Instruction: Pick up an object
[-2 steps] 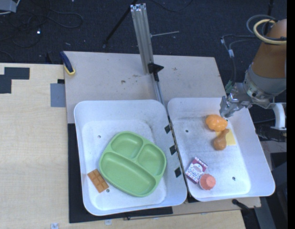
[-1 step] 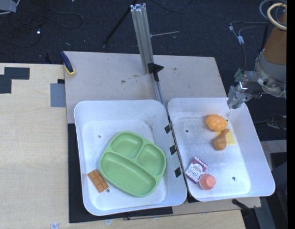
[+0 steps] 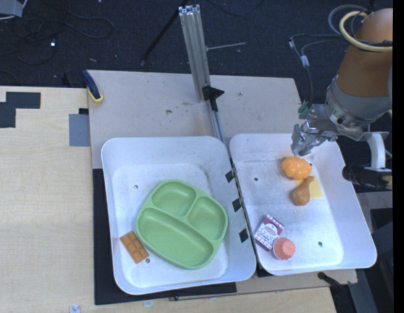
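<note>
My gripper [image 3: 304,141] hangs over the back of the right bin [image 3: 332,237], just above and behind an orange fruit [image 3: 295,167]. Nothing shows between its tips. A brown drumstick-shaped toy [image 3: 303,192] lies right below the orange fruit, on a yellow piece [image 3: 315,188]. Near the front of that bin sit a red and white packet [image 3: 268,231] and a small orange-red round thing [image 3: 284,248].
The left bin [image 3: 120,162] holds a green divided plate [image 3: 182,223] and a brown waffle-like block [image 3: 133,246]. A metal post [image 3: 195,51] rises behind the two bins. A blue and yellow tool [image 3: 93,88] lies on the bench at the back left.
</note>
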You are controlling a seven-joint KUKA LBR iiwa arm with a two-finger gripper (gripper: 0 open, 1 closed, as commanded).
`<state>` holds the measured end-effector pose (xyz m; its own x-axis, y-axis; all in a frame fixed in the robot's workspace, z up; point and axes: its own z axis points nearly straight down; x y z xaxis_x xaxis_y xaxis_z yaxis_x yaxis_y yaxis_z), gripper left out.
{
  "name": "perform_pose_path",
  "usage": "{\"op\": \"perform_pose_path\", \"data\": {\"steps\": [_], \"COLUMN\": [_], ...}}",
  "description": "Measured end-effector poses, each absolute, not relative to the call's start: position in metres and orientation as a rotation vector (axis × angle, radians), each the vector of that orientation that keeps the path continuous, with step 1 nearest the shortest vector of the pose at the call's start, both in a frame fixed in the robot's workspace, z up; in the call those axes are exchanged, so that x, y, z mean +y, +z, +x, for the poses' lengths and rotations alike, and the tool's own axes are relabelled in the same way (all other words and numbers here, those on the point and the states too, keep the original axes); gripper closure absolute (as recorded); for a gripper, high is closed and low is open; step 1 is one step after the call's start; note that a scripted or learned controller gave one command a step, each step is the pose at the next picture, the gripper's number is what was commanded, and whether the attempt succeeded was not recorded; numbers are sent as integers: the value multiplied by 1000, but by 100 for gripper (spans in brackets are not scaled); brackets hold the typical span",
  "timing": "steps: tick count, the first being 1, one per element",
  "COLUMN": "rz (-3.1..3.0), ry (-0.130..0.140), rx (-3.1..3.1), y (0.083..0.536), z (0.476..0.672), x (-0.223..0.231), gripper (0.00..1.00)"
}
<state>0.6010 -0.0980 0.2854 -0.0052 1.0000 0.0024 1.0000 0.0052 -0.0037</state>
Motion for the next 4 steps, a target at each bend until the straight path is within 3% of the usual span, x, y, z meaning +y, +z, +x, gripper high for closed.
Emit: {"op": "perform_pose_path", "data": {"steps": [3, 4], "rz": [-2211, -2213], "ry": [5, 0], "rx": [-2223, -2226], "y": [232, 238], "z": [589, 582], "x": [43, 93], "gripper": [100, 100]}}
